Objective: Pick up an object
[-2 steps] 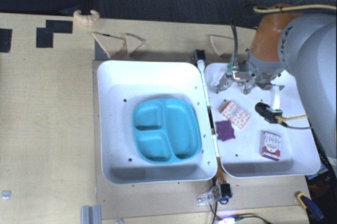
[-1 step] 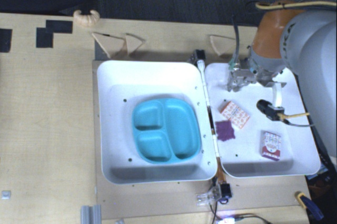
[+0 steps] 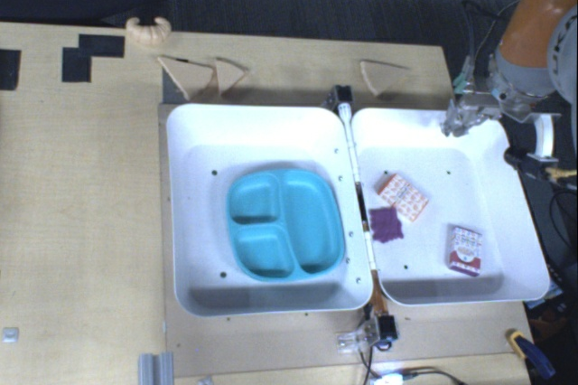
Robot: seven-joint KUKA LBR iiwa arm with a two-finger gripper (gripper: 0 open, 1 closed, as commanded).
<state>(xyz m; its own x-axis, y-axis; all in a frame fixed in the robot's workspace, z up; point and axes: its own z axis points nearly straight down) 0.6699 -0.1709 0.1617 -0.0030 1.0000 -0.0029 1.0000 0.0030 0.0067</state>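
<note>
Red carton (image 3: 465,249): near the right bin's (image 3: 519,220) front wall.
Gripper (image 3: 454,121): over that bin's far right corner; finger state cannot be told.
Open room: bin middle.

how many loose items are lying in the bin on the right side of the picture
3: a patterned packet near the middle, a purple piece just below-left of it, and a red-and-white box toward the lower right. None look hidden.

Arm (image 3: 542,22) cut off by the right edge. Gripper (image 3: 454,119) small and blurred. Print on red packet (image 3: 465,249) and patterned packet (image 3: 403,197) too small to read.
</note>
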